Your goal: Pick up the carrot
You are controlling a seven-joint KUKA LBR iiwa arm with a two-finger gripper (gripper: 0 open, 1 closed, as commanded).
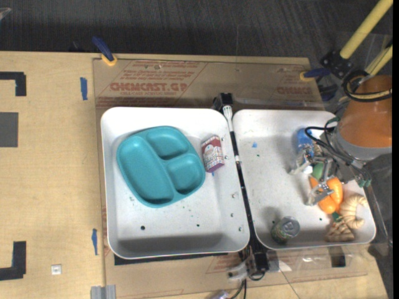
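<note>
The carrot (331,195), a short orange piece, lies in the right bin (268,167) near its right wall. My gripper (318,178) reaches down into that bin from the right, just up and left of the carrot and overlapping its left end. Cables and metal parts of the gripper cover part of the carrot. I cannot make out whether the carrot is held.
A tan croissant-like item (348,215) lies right below the carrot. A small round tin (285,228) sits near the right bin's front edge and a blue object (303,139) behind the gripper. The left bin (124,229) holds a teal divided plate (161,164) and a red-and-white can (213,153).
</note>
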